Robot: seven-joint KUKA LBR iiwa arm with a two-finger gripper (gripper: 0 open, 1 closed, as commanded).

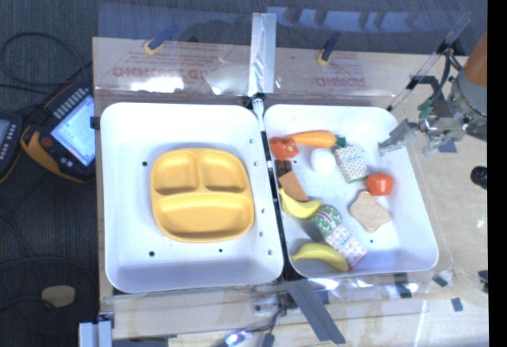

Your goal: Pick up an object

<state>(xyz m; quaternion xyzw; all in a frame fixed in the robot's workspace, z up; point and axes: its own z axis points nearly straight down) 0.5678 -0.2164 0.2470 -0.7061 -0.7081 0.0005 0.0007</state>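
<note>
Camera view shows the gripper (402, 136) up by the right bin's (412, 246) far right rim with nothing in it, its fingers too small to tell if apart or together, so I think picking has not started and it must go down to food like the tomato (380, 184).

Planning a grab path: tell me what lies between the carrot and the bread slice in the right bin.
In the camera view, between the carrot and the bread slice sit a white egg and a small patterned carton; a red tomato lies just right of that line.
</note>
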